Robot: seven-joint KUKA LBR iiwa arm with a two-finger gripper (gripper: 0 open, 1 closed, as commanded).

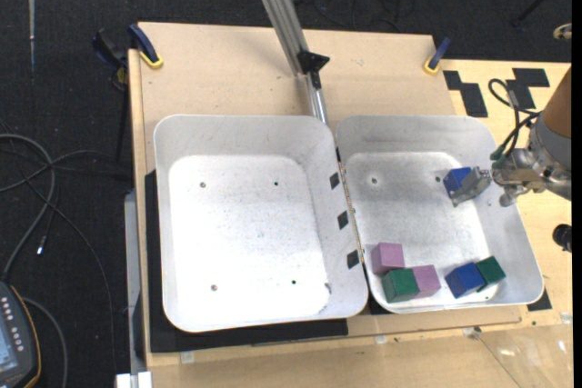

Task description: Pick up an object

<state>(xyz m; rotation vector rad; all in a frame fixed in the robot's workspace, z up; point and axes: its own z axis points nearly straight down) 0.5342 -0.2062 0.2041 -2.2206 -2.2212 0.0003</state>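
As the gripper (468, 186) hangs over the right bin (414, 150), finger state cannot be told; blue block (458, 180) looks light, rigid; grip flat opposite faces

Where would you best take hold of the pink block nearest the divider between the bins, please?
Grip the pink block from above, across its left and upper faces' opposites where free: its lower-right corner crowds the green block and second pink block, so avoid that side.
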